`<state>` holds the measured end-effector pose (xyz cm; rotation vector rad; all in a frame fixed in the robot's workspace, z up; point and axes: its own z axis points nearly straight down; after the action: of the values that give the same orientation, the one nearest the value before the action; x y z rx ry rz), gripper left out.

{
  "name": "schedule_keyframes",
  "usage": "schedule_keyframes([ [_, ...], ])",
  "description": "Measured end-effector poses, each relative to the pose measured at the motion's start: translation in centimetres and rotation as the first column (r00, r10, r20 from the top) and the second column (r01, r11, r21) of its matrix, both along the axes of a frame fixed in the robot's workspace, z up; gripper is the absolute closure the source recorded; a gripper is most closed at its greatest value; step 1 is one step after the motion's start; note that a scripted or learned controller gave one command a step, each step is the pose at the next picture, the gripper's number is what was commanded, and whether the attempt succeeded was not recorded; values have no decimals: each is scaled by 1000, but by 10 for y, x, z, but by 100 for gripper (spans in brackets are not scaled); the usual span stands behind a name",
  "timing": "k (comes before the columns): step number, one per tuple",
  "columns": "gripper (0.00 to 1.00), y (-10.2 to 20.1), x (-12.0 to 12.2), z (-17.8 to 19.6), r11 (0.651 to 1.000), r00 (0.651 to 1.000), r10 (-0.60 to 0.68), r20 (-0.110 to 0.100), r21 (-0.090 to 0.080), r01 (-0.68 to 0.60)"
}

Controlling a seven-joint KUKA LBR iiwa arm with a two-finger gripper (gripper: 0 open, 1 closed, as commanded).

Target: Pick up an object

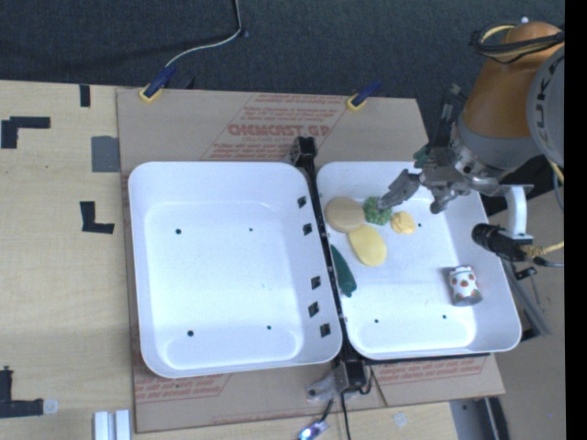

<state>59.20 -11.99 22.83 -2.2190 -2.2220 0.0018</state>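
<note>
The right bin (477, 337) holds several small objects. A tan round piece (344, 214) and a yellow oval piece (368, 244) lie near its left wall. A small green leafy piece (374, 212) and a small yellow piece (403, 222) lie just right of them. Along the divider lies a dark green long piece (343, 271), and a white can with red marks (464, 284) sits toward the right. My gripper (419, 198) hangs over the bin's upper middle, open, with one fingertip close to the green leafy piece. Nothing is between its fingers.
The left bin (147, 246) stands beside the right one on a cardboard sheet (266, 126). The arm's grey and orange wrist (514, 71) reaches in from the upper right. A black cable fitting (500, 239) sits at the right bin's right rim.
</note>
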Motion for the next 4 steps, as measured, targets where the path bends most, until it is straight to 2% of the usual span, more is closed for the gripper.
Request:
schedule_keyframes([
  [1, 0, -36, -17, -109, 1000, 1000, -4, -10, 0, 4],
  [2, 0, -34, 40, -145, 1000, 1000, 1, 3, -2, -1],
  [3, 0, -55, 78, -143, 1000, 1000, 1, 4, -1, -1],
  [4, 0, -4, 77, -144, 1000, 1000, 4, 1, 1, -4],
])
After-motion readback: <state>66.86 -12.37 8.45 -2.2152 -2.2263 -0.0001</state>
